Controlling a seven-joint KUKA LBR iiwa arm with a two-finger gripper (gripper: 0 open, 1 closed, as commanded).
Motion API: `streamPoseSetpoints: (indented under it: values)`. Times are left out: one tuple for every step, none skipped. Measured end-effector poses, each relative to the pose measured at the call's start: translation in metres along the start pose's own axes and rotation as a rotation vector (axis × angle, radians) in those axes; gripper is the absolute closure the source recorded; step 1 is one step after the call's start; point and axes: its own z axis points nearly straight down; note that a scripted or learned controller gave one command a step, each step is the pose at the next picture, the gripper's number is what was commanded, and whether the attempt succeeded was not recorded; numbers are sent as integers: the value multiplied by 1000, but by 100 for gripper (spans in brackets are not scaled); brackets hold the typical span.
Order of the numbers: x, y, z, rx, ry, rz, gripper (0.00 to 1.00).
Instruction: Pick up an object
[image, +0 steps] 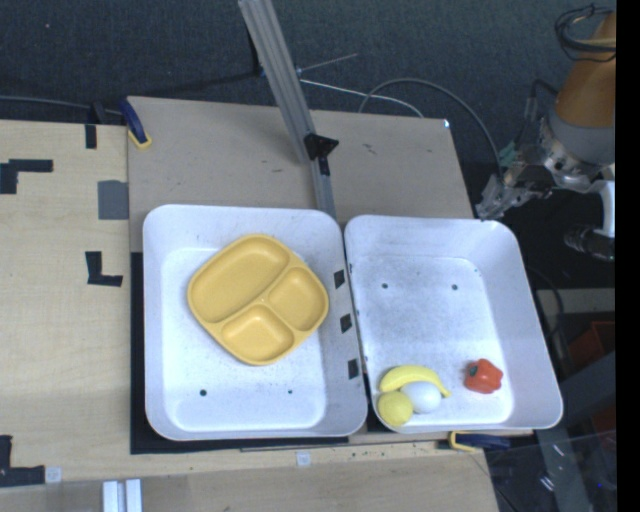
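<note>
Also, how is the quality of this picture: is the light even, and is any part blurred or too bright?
Camera view: the light is soft and even, with faint shadows beside the yellow tray; the white bins look bright but keep their speckles; the small fruits are slightly soft; the arm at the top right corner is blurred and cropped.

Light wood bench (60, 330) w/ black tape marks (98, 268) on its left part; a tan board (220, 150) lies on top toward the rear, blue/yellow clamp (135, 122) at its back-left corner. Dark carpet-like floor (150, 45) behind, w/ thin cables (420, 95) trailing across it, and a grey metal pole (285, 80) slants down from the top edge to the board. Lighting even, no hard shadows.
</note>
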Motion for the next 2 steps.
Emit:
streamPoseSetpoints:
  values:
    - [0, 1, -41, 0, 0, 0, 100]
    - [49, 6, -34, 6, 2, -4, 100]
